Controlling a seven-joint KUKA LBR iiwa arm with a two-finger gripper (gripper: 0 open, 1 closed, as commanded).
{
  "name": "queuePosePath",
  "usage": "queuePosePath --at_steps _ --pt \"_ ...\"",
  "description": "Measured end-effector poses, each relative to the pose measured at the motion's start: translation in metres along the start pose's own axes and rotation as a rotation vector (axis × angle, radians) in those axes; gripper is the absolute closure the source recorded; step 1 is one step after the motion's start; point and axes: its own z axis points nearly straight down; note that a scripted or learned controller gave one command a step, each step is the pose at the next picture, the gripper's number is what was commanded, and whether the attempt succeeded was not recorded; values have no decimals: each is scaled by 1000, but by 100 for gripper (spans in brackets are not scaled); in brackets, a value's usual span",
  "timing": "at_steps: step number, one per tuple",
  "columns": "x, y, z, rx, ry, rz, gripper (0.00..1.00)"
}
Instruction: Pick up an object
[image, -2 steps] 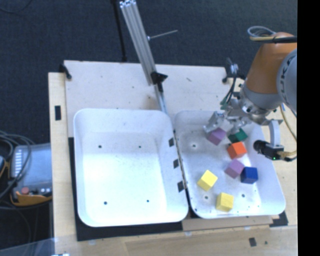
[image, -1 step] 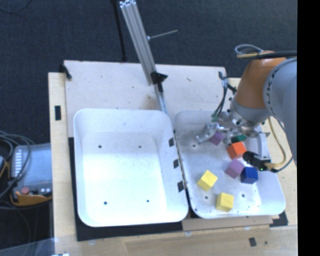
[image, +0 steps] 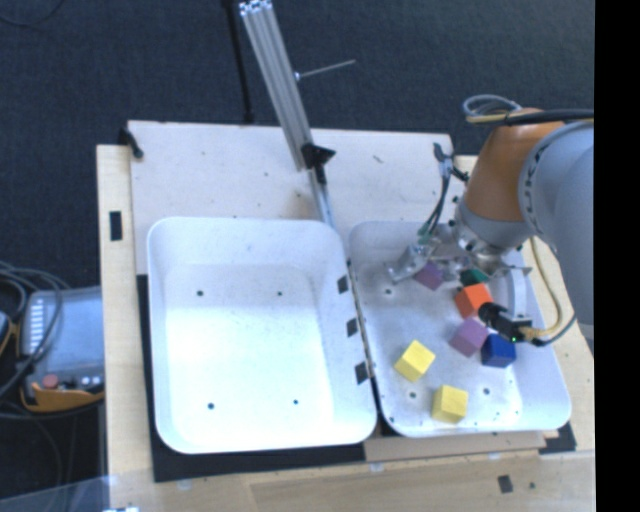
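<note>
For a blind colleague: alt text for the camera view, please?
The gripper is low in the right bin at a purple block; nearby lie orange, purple, blue and two yellow blocks.

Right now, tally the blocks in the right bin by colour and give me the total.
Yellow blocks: 2
Purple blocks: 2
Orange block: 1
Blue block: 1
Total: 6 blocks, all in the right bin. The arm covers part of that bin, so more may be hidden under it.
</note>
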Motion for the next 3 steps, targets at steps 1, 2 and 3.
queuePosePath --at_steps 1,2,3 --pt "-1 0 -9 -2 0 7 100" --pt "-6 3 -74 18 5 0 100" --pt "-8 4 -104 21 6 -5 100"
